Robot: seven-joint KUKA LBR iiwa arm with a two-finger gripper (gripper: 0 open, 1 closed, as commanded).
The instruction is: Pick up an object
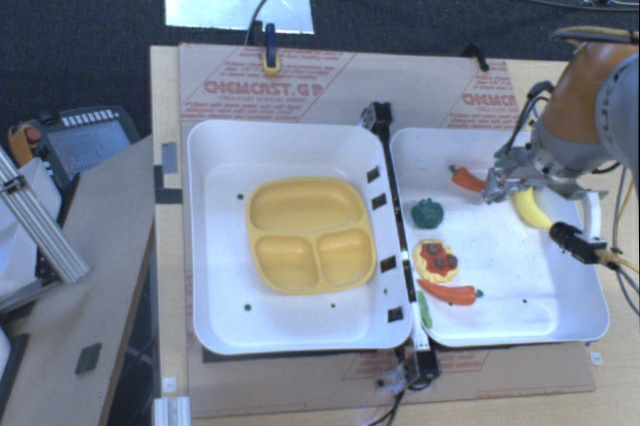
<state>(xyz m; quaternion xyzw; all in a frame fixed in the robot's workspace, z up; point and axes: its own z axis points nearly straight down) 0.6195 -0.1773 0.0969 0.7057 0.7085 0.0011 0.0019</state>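
The right bin [520, 314] holds several toy foods. An orange carrot-like piece [466, 180] lies near its far side, with a yellow banana [531, 208] to its right. My gripper [496, 188] is low over the bin floor between these two, close to both. A green pepper [428, 212], a small pizza slice [437, 260] and a red chili [450, 294] lie along the bin's left part. The grey arm with its orange band [588, 94] comes in from the right and hides the top of the gripper.
The left bin [215, 314] holds a yellow divided tray [305, 234]. A black divider strip [393, 214] runs between the bins. A black part with a yellow tip [585, 247] hangs off the arm over the right bin's right edge. A thin green piece [424, 312] lies by the divider.
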